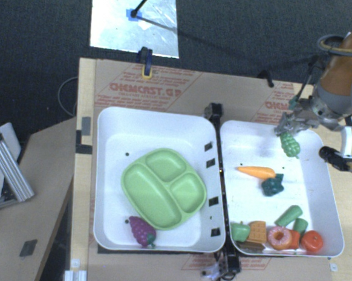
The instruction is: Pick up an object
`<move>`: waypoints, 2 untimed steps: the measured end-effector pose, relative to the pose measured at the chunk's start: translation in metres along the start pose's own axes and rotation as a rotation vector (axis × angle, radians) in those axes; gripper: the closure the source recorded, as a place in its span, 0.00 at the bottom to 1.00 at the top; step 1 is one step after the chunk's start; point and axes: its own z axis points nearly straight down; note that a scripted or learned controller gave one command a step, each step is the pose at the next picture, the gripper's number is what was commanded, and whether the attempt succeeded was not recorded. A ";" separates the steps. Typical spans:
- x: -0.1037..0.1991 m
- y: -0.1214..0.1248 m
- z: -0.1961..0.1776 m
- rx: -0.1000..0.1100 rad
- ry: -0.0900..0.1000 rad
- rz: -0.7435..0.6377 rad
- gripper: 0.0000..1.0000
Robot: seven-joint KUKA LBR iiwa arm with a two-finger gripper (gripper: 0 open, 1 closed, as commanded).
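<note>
The camera view is showing a small green knobbly toy (290, 145), perhaps a bunch of green grapes, hanging directly beneath the gripper (289, 132) at about one o'clock in the right bin (332, 197). The toy is sitting right at the fingertips and seems to be pinched between them, so I am judging the gripper to be clenched on it, though the contact itself is small and hard to read. Whether the toy is lifting clear of the bin floor or resting on it is not something I can tell from this angle. If the grasp is real, the pick is mostly done and what is remaining is raising the toy well clear. Moving outward, an orange carrot (256, 171) and a dark teal piece (273, 186) are lying near the bin's centre, at about seven o'clock from the gripper. More toy foods, among them a pink doughnut (277, 237) and a red tomato (312, 240), are crowding the six o'clock edge. In the left bin (110, 162), a green divided plate (163, 188) is lying in the middle with purple grapes (141, 230) at its seven o'clock.
</note>
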 end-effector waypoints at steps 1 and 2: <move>0.007 0.008 -0.062 0.000 0.000 -0.001 1.00; 0.007 0.009 -0.063 0.006 0.001 0.000 1.00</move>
